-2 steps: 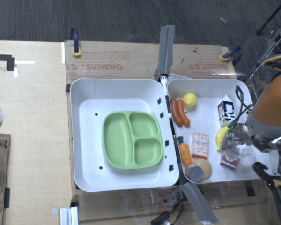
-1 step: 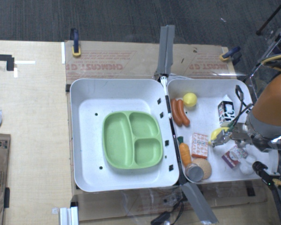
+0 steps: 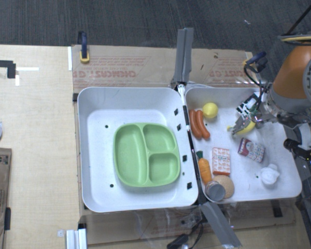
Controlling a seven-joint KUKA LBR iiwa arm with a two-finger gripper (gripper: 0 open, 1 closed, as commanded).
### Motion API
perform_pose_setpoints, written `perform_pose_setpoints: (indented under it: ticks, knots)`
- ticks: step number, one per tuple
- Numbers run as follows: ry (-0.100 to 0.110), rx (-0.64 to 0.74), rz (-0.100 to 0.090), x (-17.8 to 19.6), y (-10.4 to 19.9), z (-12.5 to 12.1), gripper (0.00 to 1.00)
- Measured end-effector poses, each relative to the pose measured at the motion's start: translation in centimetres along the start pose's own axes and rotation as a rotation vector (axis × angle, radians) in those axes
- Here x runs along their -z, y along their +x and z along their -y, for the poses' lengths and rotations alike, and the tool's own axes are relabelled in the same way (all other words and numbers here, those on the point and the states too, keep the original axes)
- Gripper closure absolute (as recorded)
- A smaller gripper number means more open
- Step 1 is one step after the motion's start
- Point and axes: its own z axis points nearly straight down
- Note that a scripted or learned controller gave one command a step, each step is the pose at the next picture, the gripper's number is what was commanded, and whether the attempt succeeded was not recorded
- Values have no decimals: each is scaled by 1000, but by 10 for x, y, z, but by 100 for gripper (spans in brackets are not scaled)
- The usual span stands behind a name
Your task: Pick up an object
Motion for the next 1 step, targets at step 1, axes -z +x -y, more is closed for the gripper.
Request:
perform_pose_setpoints:
  ticks: [1]
  knots:
    - [28,311,-9,41,50,-47,0]
